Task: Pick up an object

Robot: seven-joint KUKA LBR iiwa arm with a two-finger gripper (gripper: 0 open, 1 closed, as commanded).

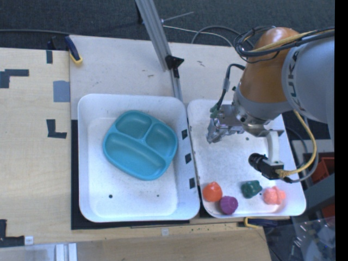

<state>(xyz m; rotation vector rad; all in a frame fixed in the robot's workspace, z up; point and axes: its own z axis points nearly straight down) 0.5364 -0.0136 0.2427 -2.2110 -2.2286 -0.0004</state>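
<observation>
- Pale wood is making up the tabletop (32,162), which is carrying two shallow white bins side by side, with dark floor lying beyond its far edge.
- Sitting in the left bin (92,200) is a blue divided plate (140,144).
- Along the near edge of the right bin (217,156), four small objects are lying in a row: an orange piece (212,191), a purple piece (228,204), a dark green piece (251,188) and a pink-orange piece (273,196).
- Over the far part of the right bin the jaws (216,132) are hanging; how far apart they are standing I cannot tell, and nothing is showing between them.
- All four pieces are lying nearer than the jaws, well apart from them; the orange piece looks closest to straight below, the rest lying off to the right.
- No readable writing or brand is showing.
</observation>
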